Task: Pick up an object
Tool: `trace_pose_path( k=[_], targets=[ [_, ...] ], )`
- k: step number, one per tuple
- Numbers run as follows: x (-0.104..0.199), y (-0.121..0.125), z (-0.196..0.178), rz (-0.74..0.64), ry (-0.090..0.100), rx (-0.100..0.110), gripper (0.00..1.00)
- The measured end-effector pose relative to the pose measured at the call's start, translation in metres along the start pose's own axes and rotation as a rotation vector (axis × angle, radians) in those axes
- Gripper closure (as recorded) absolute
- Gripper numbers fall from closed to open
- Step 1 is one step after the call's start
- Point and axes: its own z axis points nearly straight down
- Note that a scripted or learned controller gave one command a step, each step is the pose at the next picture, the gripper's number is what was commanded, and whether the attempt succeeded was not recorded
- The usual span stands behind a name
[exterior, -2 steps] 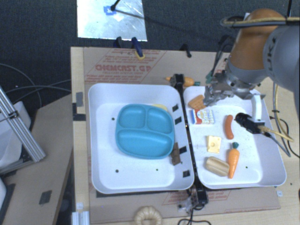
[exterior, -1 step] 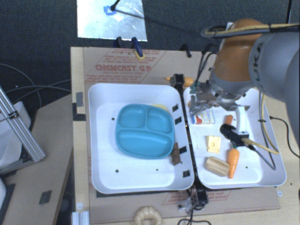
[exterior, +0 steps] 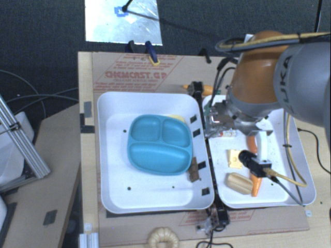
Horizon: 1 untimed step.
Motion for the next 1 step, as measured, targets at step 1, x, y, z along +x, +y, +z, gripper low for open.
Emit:
trace_pose_path(
  k=[1],
  targets=[
    [-0.0026,0.0054,0.0005,0.005,-0.001,-0.003,1.00]
  ],
)
